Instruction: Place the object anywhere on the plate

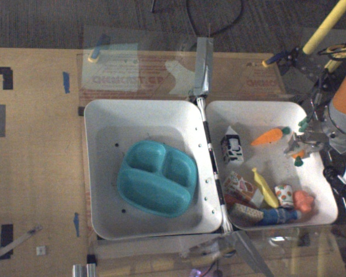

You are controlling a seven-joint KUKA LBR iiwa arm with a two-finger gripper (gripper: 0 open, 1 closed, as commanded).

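Nearest the camera, a heap of small toys is lying along the front of the right bin (328,206): a blue tube (279,216), a yellow banana (265,188), a pink lump (304,201). The smooth teal plate (157,178), three-sectioned with rounded corners, is sitting in the left bin (98,154). Farther back, a tapered orange carrot (268,136) is lying beside a milk carton (232,146). The gripper (303,149) is hovering at the right bin's right edge; its grasp cannot be told.

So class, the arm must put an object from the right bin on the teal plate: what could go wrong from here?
1. The toys at the near wall, banana among them, are crowded, so a grasp may slip or catch two.
2. The hand sits far from the teal plate, and the carry must cross the bin walls, risking a drop.
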